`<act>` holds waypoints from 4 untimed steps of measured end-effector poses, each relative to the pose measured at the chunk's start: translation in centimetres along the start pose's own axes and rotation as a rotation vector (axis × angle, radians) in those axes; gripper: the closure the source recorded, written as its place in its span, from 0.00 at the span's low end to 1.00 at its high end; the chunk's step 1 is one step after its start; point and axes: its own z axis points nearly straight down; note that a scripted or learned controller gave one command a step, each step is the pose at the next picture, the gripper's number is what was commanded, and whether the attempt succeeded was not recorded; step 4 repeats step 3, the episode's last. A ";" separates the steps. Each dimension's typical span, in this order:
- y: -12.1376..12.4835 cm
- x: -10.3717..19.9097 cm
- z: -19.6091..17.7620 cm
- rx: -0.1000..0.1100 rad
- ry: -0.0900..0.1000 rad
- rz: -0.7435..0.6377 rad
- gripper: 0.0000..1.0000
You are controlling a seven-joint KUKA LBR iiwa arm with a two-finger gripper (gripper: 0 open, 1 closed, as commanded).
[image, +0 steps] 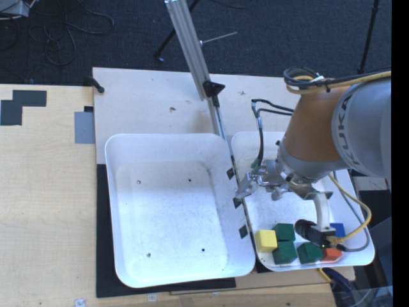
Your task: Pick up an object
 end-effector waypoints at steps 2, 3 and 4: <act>-4.6 -0.2 -10.5 -0.012 -0.004 0.007 0.00; -4.6 -2.6 -3.9 0.003 -0.003 0.007 0.00; -4.6 -2.6 -3.9 0.003 -0.003 0.007 0.00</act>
